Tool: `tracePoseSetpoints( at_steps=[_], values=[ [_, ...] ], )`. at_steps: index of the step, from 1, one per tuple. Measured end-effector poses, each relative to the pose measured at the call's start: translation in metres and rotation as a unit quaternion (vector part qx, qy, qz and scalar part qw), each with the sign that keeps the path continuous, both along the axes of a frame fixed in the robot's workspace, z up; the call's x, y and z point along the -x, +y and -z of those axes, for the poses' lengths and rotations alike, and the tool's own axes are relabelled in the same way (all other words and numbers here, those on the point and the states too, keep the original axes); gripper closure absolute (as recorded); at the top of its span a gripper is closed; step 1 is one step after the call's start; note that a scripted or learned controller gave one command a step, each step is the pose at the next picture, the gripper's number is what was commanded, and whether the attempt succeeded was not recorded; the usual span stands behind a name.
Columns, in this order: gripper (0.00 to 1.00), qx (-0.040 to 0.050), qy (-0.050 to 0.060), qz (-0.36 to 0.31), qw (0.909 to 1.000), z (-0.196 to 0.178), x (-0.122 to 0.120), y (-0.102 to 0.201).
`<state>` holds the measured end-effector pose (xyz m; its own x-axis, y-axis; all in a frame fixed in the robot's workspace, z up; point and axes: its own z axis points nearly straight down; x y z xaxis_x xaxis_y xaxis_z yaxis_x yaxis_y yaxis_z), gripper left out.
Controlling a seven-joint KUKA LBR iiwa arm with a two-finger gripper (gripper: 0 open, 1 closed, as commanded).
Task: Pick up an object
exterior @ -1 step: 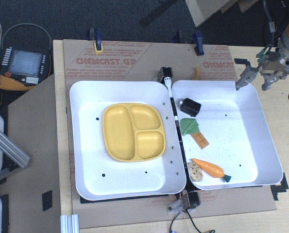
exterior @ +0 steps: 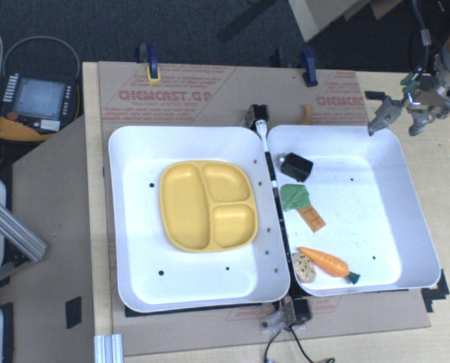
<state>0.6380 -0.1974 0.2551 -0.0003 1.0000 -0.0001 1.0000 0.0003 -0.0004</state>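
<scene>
While the carrot (exterior: 324, 262) lies in the right bin (exterior: 391, 157), the gripper (exterior: 399, 118) hangs above its far corner, fingers spread, holding nothing.

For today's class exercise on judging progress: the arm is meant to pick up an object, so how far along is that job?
Nothing looks done yet: the carrot, black block and green piece all lie in the right bin. In hand: nothing; the pincer hangs open above that bin's far right corner. Left: descend onto one item, close and lift.
</scene>
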Motion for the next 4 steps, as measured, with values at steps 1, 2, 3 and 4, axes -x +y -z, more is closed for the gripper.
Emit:
tracePoseSetpoints(
  at_steps=[1, 2, 3, 4],
  values=[
    [0.0, -0.0008, 0.003, 0.0, 1.0, 0.064, 0.002, -0.001],
    [0.0, -0.0006, 0.003, 0.0, 1.0, 0.111, 0.003, -0.009],
    [0.0, -0.0011, 0.003, 0.0, 1.0, 0.165, 0.005, -0.008],
    [1.0, 0.0004, -0.001, 0.0, 1.0, 0.149, 0.002, -0.008]
  ],
)
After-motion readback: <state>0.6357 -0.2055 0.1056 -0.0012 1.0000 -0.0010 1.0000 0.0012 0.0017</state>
